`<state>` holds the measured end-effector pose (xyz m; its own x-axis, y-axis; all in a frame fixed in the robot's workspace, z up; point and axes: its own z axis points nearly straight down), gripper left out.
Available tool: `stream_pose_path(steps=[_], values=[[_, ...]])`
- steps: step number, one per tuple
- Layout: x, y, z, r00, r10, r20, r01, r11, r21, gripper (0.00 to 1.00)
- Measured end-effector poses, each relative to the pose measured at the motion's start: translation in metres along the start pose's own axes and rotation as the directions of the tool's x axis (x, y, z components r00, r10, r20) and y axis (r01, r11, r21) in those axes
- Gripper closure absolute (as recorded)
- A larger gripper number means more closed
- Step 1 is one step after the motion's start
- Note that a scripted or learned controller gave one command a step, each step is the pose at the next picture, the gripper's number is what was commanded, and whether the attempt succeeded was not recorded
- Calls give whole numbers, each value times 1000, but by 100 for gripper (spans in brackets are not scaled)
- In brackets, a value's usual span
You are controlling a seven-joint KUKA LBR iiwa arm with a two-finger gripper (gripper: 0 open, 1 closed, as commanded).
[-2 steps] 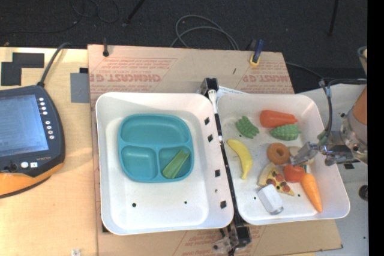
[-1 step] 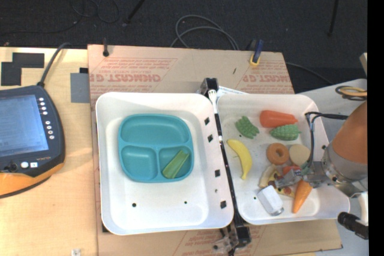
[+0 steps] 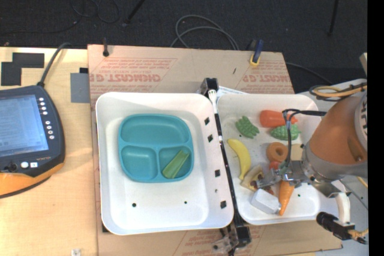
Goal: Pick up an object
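Arm: I see the grey arm with its orange band [image 3: 333,135] low over the right white bin [image 3: 306,213].
Tool: the tool [image 3: 281,177] sits among the toys — I cannot tell its state.
Toys: orange plastic carrot [image 3: 285,196] just beside it; yellow plastic banana [image 3: 241,156] to the left.
Left white bin [image 3: 114,201]: a teal plastic tray [image 3: 141,135] holds a green piece [image 3: 176,163].

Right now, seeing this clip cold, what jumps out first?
The teal divided plate in the left bin stands out, with a green piece in its lower right compartment. The right bin holds a yellow banana, with the orange-banded arm over its right side.
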<state>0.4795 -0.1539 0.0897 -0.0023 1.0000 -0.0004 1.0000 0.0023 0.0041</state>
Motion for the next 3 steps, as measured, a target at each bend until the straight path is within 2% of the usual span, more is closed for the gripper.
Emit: stream_pose_path(steps=[1, 2, 3], values=[[52, -2, 0, 1000, 3, 5, -3, 1000, -1, 0], [49, -1, -11, 1000, 8, 5, -8, 1000, -4, 100], [115, 35, -103, 1000, -6, -3, 6, 1000, -3, 100]])
